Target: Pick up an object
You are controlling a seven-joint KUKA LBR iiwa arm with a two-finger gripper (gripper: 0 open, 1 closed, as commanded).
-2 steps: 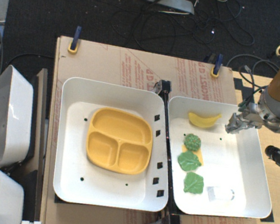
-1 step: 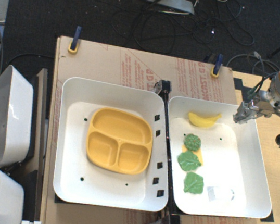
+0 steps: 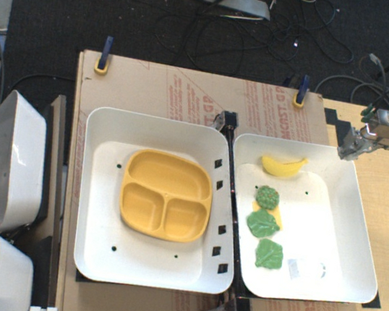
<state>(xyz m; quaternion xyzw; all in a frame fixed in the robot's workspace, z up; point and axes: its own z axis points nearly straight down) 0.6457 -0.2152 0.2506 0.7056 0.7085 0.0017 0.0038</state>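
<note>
Hand (image 3: 349, 148) sits at the far right, just outside the top-right corner of the right bin (image 3: 357, 235), over the counter (image 3: 190, 92) — nothing between its fingers, but can't tell whether they're parted or closed at this angle.

Right bin contents, all in its left half:
- yellow banana (image 3: 283, 166) near the far edge
- round green piece (image 3: 268, 196) just below it
- green leafy piece (image 3: 263, 223) next, lying over a small yellow piece (image 3: 277, 217)
- another green leafy piece (image 3: 269, 254) nearest the camera

These run in a rough line front to back, close together, well apart from the hand.

Left bin (image 3: 93, 194) holds a yellow divided tray (image 3: 167, 195) — three compartments, lying flat near the middle.
</note>
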